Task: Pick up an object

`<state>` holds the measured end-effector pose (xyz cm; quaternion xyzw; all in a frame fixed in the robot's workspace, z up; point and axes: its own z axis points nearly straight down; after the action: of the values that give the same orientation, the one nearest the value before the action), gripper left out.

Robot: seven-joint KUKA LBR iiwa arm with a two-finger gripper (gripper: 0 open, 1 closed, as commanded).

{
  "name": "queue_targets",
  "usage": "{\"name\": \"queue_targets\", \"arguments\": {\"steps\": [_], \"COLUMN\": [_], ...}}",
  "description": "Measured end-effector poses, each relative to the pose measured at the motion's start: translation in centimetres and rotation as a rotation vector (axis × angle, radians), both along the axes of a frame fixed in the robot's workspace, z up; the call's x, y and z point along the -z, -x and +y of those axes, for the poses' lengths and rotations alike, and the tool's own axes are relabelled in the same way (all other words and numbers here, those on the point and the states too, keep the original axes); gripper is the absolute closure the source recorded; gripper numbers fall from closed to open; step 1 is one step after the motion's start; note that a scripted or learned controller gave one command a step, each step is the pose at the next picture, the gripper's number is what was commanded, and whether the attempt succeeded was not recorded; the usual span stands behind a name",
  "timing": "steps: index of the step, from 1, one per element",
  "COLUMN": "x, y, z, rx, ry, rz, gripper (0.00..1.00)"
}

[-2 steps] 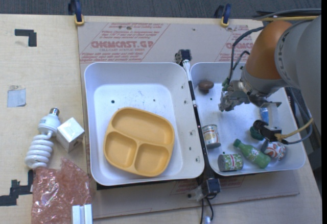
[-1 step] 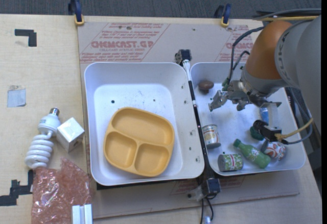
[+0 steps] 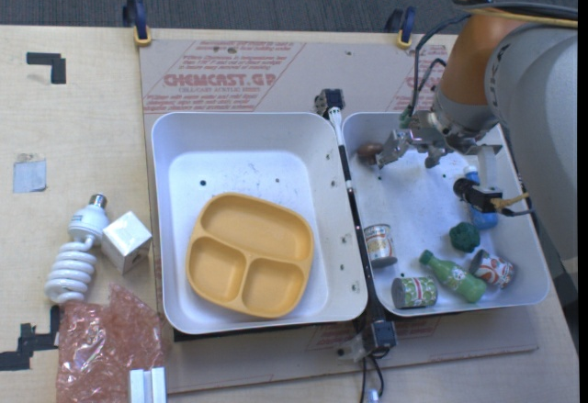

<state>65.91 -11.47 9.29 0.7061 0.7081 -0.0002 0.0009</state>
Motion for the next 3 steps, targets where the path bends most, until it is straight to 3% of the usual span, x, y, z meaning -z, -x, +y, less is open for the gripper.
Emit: {"name": "queue_targets", "arguments": {"steps": [1,2,3], "x": [0.0,0.0,-0.1], "y": [6.7,1.0,0.0], "z": [1.6,-3.1,1.5], "rx": [0.004,0.0,0.002], "ry": [-0.001,0.0,0.002], "rz": [0.001,0.0,0.0], "gripper": [0.0,0.0,0.0]}}
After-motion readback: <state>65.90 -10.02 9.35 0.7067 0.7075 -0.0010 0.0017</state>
